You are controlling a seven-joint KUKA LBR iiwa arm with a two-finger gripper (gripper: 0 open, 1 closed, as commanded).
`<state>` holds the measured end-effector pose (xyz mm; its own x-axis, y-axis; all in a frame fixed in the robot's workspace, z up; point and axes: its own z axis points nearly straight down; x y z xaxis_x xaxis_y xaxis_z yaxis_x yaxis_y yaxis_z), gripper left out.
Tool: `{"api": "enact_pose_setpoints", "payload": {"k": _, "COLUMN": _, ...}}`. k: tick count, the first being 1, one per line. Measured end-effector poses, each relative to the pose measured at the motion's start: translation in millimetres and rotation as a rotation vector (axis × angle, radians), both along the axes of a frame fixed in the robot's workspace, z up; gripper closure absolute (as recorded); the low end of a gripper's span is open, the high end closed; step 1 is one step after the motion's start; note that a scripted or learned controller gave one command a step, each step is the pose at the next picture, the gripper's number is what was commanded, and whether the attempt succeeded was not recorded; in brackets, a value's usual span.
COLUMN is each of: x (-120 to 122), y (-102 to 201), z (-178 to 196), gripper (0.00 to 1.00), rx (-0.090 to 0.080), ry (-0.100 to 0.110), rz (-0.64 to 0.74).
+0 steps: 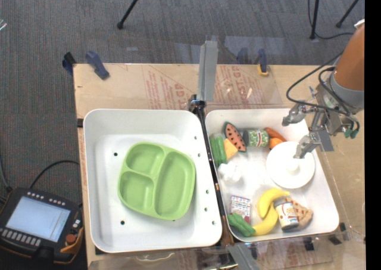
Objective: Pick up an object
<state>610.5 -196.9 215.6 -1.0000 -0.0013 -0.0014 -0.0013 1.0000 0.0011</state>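
My gripper (297,135) hangs over the right bin's (331,196) far right part, above the far edge of a white round plate (290,167). Its two fingers stand apart and open, with nothing between them. In the right bin lie a watermelon slice (235,136), a green can (258,137), an orange carrot (274,138), a banana (268,209), a small can (287,215), a pizza slice (303,214), a red and white box (240,206) and a green vegetable (218,150).
The left bin (101,143) holds a green divided plate (158,180). A grey upright post (207,75) stands behind the seam between the bins. A teach pendant (38,222) lies on the floor at the lower left.
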Motion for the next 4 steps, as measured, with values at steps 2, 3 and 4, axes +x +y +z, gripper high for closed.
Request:
{"api": "enact_pose_setpoints", "payload": {"k": 2, "x": 35, "y": 9, "z": -122, "gripper": 0.0, "rx": -0.001, "ry": -0.006, "rz": -0.208}}
{"api": "enact_pose_setpoints", "payload": {"k": 3, "x": 8, "y": 81, "z": -127, "gripper": 0.0, "rx": 0.002, "ry": -0.001, "rz": -0.265}}
{"api": "enact_pose_setpoints", "payload": {"k": 4, "x": -64, "y": 45, "z": -128, "gripper": 0.0, "rx": 0.0, "ry": 0.002, "rz": -0.369}}
